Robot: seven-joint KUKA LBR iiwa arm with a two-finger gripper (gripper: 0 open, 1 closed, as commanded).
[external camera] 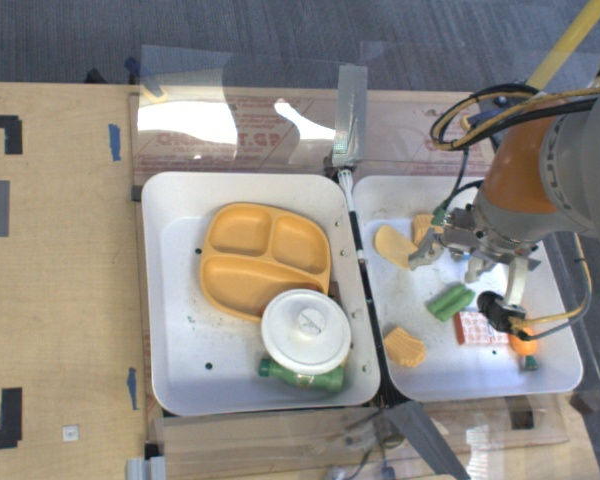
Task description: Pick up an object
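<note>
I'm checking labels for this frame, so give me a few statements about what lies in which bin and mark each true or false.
1. The orange divided plate lies in the left bin. True.
2. The white lidded bowl sits in the right bin. False: it is in the left bin, overlapping the plate's lower edge.
3. The green block lies in the right bin. True.
4. The gripper hangs over the left bin. False: it is over the right bin, just above the green block.
5. The red and white packet lies in the right bin. True.
</note>
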